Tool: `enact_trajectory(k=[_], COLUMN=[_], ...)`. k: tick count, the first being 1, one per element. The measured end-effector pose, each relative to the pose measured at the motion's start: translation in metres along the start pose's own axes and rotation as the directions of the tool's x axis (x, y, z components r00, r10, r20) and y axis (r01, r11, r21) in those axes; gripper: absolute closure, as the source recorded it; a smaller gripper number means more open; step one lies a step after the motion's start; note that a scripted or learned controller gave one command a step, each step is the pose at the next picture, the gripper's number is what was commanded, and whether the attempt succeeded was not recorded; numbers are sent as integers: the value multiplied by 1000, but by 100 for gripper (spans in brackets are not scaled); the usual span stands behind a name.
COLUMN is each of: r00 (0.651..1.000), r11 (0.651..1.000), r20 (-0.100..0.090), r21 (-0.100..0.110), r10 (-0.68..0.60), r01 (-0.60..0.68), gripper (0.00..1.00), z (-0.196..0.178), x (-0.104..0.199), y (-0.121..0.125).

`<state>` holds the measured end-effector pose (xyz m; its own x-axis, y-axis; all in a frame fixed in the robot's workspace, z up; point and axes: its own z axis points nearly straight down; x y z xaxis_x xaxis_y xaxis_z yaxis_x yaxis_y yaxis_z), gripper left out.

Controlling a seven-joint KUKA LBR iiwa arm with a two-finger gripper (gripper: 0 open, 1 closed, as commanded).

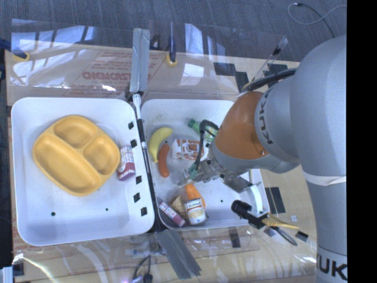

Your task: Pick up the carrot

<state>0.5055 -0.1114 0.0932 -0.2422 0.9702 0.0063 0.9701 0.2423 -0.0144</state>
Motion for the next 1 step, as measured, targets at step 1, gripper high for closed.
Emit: enact_trajectory(k=[1], r00=[993], r11=[993], r20=[5], r21=[-8], r10=[-115], r01=[115], gripper=[100], z=[-96], x=[15], y=[62])
